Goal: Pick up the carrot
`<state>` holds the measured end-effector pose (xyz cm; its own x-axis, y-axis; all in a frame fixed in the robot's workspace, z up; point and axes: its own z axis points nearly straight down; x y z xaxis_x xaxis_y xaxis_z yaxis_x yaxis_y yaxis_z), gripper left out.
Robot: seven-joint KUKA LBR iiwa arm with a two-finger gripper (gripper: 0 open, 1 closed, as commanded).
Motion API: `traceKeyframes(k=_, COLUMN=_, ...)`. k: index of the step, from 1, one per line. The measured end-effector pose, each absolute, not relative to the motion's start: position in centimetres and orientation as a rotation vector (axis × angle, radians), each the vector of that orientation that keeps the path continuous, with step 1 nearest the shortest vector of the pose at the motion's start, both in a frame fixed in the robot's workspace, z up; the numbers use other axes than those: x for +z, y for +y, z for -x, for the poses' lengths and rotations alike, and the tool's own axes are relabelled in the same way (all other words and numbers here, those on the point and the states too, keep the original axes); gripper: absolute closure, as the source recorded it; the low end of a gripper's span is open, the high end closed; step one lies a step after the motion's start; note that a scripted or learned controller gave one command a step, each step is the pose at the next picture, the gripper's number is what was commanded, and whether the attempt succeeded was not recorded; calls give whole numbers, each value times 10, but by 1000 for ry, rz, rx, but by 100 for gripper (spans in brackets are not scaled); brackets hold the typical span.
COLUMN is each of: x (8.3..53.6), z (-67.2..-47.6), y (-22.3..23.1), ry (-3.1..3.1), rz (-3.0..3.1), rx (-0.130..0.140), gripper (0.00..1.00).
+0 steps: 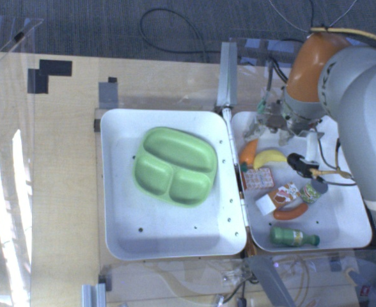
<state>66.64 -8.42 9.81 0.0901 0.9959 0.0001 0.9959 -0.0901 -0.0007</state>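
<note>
The carrot (pixel 249 152) is lying in the right bin (pixel 357 232), touching the banana (pixel 270 158) at its 3 o'clock. The gripper (pixel 284 125) is hovering at the carrot's 1 o'clock — its state I cannot tell. It should be descending on the carrot's free left side — away from the banana.

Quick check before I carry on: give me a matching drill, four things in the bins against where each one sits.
Things:
1. green plate
2. carrot
3. green bottle
4. banana

Places:
A. right bin, near front edge
B. left bin, middle
C. right bin, just right of the carrot
D. right bin, by the left wall, toward the back

Pairs: 1-B, 2-D, 3-A, 4-C
</note>
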Motion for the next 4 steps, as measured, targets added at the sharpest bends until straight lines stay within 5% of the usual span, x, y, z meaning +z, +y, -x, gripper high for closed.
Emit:
traceKeyframes(k=1, x=86, z=-632, y=-87, ry=-2156, rz=2294, rx=-11, gripper=0)
traceKeyframes(k=2, x=95, z=-633, y=-86, ry=-2159, rz=2291, rx=-14, gripper=100)
traceKeyframes(k=3, x=187, z=-657, y=-151, ry=-2375, rz=2056, rx=1, gripper=100)
traceKeyframes(k=4, x=187, z=-657, y=-151, ry=-2375, rz=2057, rx=0, gripper=0)
